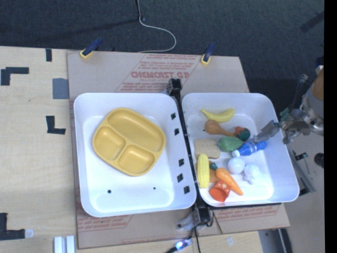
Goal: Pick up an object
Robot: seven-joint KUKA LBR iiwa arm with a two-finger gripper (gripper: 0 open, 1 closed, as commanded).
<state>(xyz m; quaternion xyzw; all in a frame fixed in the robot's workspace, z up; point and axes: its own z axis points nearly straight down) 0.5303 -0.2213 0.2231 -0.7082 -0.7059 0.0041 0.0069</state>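
Gripper (267,130) sits over the right bin's (274,194) right edge, about midway along it, grey finger slanting down-left into the bin. Can't tell jaw state, whether apart or together: 1 finger reads clearly, the rest blurs into the wrist hardware. Nothing visible clamped between them.

Nearest thing: blue bottle (250,148), just below-left of the fingertip, near or touching it, can't tell which. Its long axis runs roughly left-right, tilted up toward the gripper, so the near end points at the jaws. Judgement: this is the likely pick target; the jaws would need to close across the short axis, so approach from above and slightly left of the current spot.

Outward from there: green vegetable (230,143) just left of the bottle, touching or nearly so. White egg-like ball (236,165) and a second white lump (251,173) below the bottle. Carrot (228,180) toward the bin's front edge, slanted. Corn cob (202,170) upright along the left wall. Bread slice (207,148) beside it. Brown drumstick shape (217,127) and banana (218,115) near the back edge.

Left bin (84,141) holds 1 yellow divided tray (129,140), 3 compartments, sitting toward the back-left, well apart from the gripper.

Risk, as judgement: crowding around the bottle could make fingers catch the green vegetable instead.
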